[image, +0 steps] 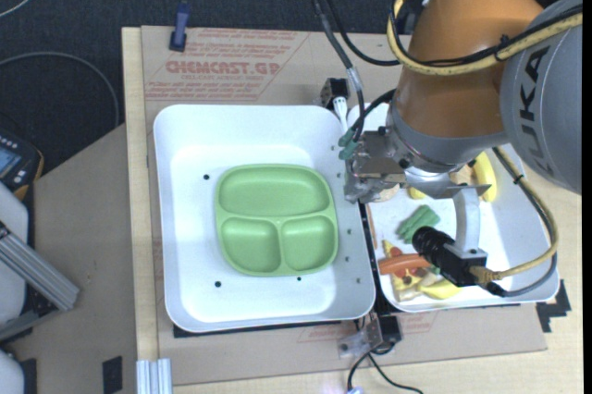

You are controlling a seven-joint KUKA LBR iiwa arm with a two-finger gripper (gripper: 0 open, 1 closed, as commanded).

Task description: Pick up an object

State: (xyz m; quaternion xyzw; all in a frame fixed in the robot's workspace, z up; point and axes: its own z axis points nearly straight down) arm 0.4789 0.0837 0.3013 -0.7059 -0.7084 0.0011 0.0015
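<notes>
Orange and grey fill the upper right of my feed: the arm's orange wrist band (472, 22) and grey housing hang over the right-hand shallow white bin (518, 240), blocking most of it from me. The gripper (375, 184) sits low at the inner edge of that bin, close to the divide between the two bins. Whether its fingers are spread or closed I cannot tell, because the wrist body covers them from above, and I cannot see anything held between them.

What I can make out in the right bin lies in a loose cluster near its front: a small green block-shaped piece (418, 221), an orange carrot-like piece (402, 264) just in front of it, a yellow curved banana-like piece (435, 290) at the front wall, and another yellow piece (485, 175) peeking out beside the wrist further back. A black cylindrical part on the arm (444, 255) overlaps the cluster, with cables trailing off it.

On my left, the left-hand shallow white bin (185, 272) holds a pale green three-compartment plastic plate (276, 218), lying flat near its middle, well apart from the gripper.
</notes>
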